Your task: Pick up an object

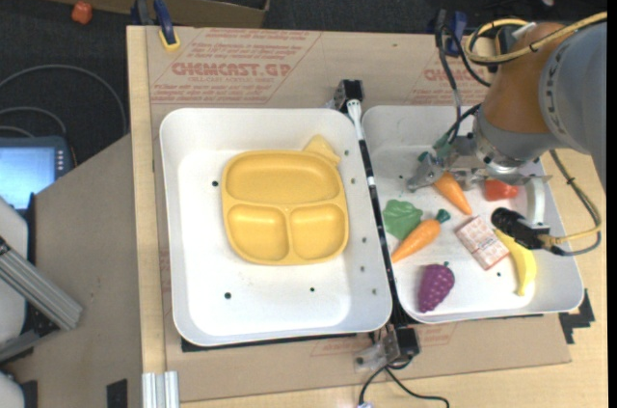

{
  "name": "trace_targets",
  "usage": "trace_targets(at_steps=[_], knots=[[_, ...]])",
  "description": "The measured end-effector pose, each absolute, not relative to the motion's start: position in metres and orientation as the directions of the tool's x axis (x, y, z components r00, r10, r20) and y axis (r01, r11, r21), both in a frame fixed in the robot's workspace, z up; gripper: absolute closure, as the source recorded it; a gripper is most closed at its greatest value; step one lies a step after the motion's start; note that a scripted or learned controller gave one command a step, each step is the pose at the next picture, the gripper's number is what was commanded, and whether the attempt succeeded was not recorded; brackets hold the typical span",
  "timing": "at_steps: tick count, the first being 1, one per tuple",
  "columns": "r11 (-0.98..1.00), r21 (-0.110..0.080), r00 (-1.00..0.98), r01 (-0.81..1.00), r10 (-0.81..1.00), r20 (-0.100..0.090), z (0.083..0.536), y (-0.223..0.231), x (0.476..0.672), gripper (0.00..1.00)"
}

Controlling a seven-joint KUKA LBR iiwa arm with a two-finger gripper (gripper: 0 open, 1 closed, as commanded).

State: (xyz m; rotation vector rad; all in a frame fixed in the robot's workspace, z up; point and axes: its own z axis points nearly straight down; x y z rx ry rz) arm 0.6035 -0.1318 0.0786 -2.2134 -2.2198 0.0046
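Orange toy carrot point(451, 191) lies just beneath the gripper point(453, 171) in the frame's right-centre, long axis running upper-left to lower-right; whether it is gripped cannot be told.

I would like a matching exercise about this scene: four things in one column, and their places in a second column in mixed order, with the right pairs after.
Things:
1. yellow tray
2. grapes
3. banana
4. gripper

Places:
A. right bin, near its front edge, beside a carrot
B. over the right bin's back part, above another carrot
C. left bin, in the middle
D. right bin, near its right wall

Pairs: 1-C, 2-A, 3-D, 4-B
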Motion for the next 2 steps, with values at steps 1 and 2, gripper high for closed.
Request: trace_targets(at_steps=[1,2], knots=[[0.000,0.002,0.000,1.000,1.000,0.000,0.095,-0.134,0.605,1.00],[0.006,0.007,-0.006,1.000,1.000,0.001,0.191,-0.071,0.573,1.00]])
